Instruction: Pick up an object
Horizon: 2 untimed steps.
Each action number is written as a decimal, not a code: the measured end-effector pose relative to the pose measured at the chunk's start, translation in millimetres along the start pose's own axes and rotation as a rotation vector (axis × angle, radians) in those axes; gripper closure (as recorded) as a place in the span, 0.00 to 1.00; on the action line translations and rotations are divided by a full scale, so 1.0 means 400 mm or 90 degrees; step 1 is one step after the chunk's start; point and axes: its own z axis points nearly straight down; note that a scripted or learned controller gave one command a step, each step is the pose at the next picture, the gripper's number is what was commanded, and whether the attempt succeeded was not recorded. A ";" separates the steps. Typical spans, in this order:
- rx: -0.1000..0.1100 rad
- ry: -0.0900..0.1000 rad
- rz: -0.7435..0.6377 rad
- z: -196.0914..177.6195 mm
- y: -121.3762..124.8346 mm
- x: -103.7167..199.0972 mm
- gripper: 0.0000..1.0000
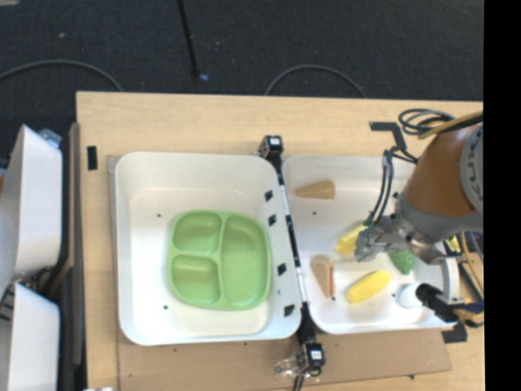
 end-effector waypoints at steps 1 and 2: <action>-0.003 -0.001 -0.007 -0.158 0.019 -0.007 1.00; 0.000 0.000 -0.007 -0.188 0.022 -0.010 1.00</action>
